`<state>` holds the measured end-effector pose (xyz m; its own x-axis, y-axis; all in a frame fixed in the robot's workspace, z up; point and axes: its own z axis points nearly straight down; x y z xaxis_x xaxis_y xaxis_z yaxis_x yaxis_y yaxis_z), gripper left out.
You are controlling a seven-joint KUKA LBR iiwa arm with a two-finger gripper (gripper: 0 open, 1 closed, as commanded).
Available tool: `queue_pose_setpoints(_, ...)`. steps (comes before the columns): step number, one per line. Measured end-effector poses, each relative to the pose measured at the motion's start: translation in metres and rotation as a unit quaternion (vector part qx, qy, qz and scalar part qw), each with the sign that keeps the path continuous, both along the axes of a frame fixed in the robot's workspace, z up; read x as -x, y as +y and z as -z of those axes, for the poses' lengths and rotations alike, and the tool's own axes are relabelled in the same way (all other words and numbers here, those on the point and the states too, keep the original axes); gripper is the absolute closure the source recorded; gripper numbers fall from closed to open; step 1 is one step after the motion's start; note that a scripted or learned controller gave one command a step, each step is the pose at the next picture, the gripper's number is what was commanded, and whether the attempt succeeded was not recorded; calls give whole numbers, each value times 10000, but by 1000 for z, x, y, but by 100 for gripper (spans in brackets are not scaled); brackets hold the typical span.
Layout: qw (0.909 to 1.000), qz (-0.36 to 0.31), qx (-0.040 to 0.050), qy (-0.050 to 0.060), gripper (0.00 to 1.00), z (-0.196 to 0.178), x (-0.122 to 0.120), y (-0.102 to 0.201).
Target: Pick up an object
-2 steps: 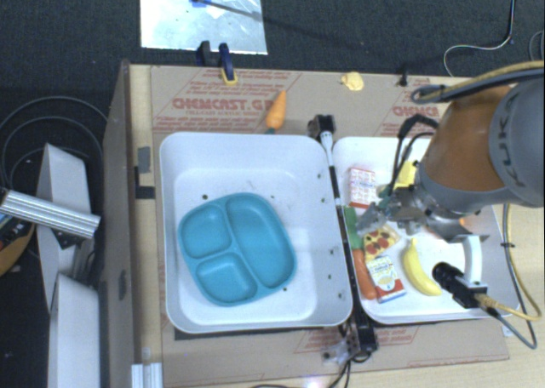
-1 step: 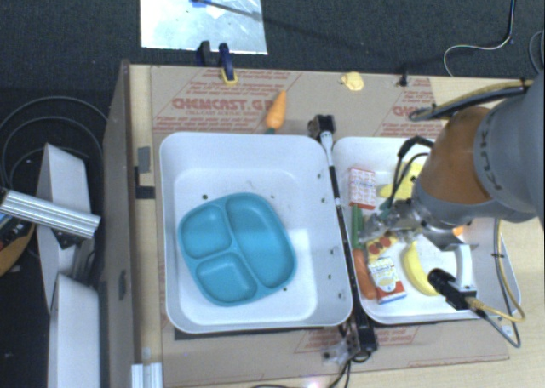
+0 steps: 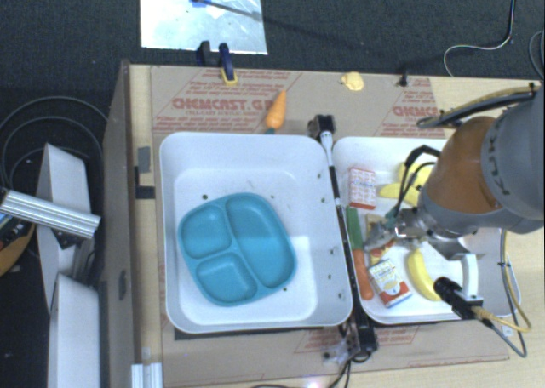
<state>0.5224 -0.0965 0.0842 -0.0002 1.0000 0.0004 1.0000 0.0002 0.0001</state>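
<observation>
The right bin [image 3: 477,305] holds several small items. A red and white carton [image 3: 362,186] lies at its far left, with a yellow piece [image 3: 393,189] beside it. A green item [image 3: 353,226] and an orange carrot [image 3: 363,274] lie along the left wall. A second small carton [image 3: 390,282] and a banana [image 3: 418,271] sit near the front. My gripper [image 3: 381,236] hangs low over the middle of this bin, just above the small carton and next to the green item. The arm's grey and orange wrist [image 3: 464,178] covers the bin's right half.
The left bin [image 3: 196,156] holds a blue divided plate [image 3: 237,246]. An orange carrot-shaped toy [image 3: 274,110] and a small yellow item [image 3: 352,82] lie on the cardboard behind the bins. Blue clamps [image 3: 217,54] stand at the bench's far edge.
</observation>
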Motion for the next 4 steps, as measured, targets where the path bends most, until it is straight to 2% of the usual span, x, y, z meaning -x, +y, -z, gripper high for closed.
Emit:
queue_pose_setpoints(1, 10000, 2, 11, -20, 0, -1, -24, -26)
queue_pose_setpoints(2, 10000, 1, 1, 4, 0, 0, -10, -26)
queue_pose_setpoints(4, 10000, -15, 0, -9, 0, 0, -20, -31)
